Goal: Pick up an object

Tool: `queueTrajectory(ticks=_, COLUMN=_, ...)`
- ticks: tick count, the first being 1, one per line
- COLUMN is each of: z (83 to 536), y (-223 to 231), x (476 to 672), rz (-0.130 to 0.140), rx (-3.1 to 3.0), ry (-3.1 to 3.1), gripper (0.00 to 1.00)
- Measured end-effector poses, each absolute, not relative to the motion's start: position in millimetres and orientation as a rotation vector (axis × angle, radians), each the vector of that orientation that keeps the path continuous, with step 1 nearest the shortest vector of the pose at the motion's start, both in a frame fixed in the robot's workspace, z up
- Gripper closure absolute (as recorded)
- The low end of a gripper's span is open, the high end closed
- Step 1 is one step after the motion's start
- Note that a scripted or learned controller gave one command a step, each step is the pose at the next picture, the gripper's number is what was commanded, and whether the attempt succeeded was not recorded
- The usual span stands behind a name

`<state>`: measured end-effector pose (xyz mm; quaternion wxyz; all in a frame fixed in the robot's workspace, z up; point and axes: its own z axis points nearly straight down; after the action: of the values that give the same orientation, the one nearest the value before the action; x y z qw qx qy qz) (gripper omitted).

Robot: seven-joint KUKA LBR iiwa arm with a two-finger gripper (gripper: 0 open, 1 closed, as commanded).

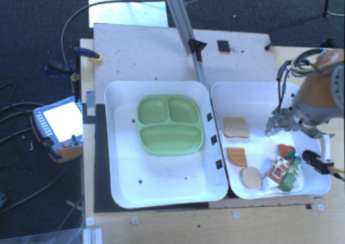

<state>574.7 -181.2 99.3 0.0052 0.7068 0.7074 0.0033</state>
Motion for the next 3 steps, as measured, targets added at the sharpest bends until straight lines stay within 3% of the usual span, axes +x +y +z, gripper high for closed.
queueTrajectory(ticks=3, z=260, y=-190, x=580.4, rz=0.006, rx=2.209, ry=2.223, gripper=1.00)
